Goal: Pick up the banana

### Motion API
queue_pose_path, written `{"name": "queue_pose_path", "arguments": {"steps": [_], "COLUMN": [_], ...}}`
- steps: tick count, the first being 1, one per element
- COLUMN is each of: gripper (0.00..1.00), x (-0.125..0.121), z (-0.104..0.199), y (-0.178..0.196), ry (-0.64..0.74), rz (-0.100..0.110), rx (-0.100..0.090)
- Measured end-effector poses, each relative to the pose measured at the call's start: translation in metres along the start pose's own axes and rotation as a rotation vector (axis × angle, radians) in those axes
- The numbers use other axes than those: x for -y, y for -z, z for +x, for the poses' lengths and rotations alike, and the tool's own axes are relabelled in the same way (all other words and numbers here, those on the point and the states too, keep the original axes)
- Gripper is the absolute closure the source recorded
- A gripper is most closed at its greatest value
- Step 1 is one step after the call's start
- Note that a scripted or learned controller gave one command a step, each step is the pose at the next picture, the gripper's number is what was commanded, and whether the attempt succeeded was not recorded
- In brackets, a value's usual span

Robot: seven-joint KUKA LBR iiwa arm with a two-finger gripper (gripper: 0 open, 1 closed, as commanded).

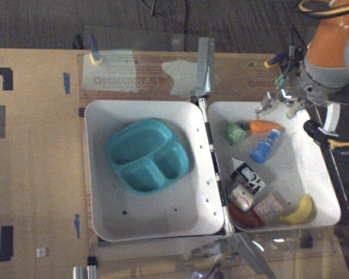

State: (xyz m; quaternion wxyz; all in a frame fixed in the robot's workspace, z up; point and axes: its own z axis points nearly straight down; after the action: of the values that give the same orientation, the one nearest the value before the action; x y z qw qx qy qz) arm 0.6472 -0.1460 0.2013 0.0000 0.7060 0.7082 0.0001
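The banana (298, 210) lay in a corner; it looked light, soft and curved, best grabbed mid-body. The gripper (273, 102) was open, holding nothing

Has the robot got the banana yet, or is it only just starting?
Only just starting. Nothing looks done: the banana lies in the near right corner of the right bin, untouched. Right now the gripper hangs over that bin's far edge, near the carrot, holding nothing. Still to do: cross the bin, reach the banana, grab it and lift it.
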Motion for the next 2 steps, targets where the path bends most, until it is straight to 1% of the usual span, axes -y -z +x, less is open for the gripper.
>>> {"name": "queue_pose_path", "arguments": {"steps": [1,2], "gripper": [0.00,0.00], "x": [0.100,0.169], "z": [-0.023,-0.062], "y": [-0.008,-0.093], "ry": [-0.023,-0.026], "rz": [-0.001,0.001], "rx": [0.001,0.000]}}
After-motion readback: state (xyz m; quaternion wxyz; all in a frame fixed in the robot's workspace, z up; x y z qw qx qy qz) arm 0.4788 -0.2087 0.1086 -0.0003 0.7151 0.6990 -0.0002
